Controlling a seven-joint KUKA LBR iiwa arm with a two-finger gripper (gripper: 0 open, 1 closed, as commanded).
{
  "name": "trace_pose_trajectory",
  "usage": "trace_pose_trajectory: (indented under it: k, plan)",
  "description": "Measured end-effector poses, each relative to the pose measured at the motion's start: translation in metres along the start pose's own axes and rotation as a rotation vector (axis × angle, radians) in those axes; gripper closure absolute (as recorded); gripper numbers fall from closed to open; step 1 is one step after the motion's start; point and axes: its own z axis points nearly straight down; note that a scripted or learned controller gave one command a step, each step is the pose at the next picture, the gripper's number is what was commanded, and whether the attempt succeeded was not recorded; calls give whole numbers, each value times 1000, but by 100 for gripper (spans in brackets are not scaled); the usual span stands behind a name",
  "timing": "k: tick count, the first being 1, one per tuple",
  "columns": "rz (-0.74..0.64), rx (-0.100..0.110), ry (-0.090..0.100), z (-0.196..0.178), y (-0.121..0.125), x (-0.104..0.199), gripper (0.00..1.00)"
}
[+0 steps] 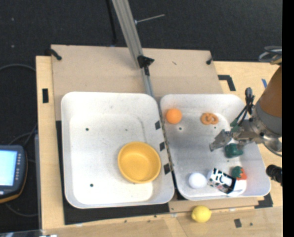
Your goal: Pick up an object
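Seemingly the 2-finger gripper (226,141) hovers open and empty beside the small dark green object (233,150) in the right white bin (186,105); it is probably light and rigid, so pinch its middle.

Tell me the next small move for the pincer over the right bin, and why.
Probably lower it straight down onto the dark green object. The pincer sits right over that object in the right bin, while the orange ball and white ball lie farther off. Whether the object is already gripped is unclear, so go slowly.
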Motion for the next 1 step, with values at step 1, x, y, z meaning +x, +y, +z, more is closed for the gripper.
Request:
trace_pose_trajectory:
  k: [1]
  plan:
    - [2,-1,0,0,0,0,0]
